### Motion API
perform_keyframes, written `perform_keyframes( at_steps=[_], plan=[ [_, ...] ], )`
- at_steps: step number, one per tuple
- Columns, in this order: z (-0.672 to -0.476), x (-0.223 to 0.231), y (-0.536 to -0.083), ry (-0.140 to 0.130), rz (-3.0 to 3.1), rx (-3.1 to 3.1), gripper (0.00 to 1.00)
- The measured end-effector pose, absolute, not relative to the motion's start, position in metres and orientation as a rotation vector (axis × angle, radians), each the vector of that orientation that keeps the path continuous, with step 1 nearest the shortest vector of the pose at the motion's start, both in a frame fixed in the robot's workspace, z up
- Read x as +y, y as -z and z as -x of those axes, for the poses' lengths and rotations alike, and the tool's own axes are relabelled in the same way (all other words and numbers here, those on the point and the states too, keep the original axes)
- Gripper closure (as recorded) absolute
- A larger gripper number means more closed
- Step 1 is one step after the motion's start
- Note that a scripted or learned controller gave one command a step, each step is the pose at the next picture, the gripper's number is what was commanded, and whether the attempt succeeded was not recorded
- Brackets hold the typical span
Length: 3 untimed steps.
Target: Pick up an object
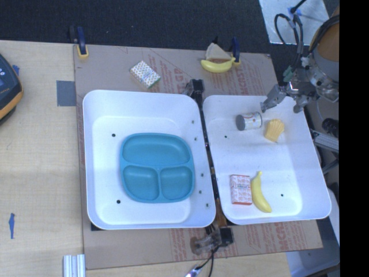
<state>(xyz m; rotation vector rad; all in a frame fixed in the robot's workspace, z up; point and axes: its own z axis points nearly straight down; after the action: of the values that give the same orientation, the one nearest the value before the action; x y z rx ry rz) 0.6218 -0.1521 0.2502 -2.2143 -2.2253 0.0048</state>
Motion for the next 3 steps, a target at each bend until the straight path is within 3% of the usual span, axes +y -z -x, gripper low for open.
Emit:
perform_keyframes(
  at_steps=[1, 2, 3],
  plan=[
    [-0.548, -0.210, -0.140, -0.008, 2.215, -2.224, 0.00],
    [-0.612, -0.163, -0.092, -0.005, 2.213, -2.228, 0.00],
    [-0.525, -0.145, -0.116, -0.005, 2.214, -2.226, 0.00]
  ],
)
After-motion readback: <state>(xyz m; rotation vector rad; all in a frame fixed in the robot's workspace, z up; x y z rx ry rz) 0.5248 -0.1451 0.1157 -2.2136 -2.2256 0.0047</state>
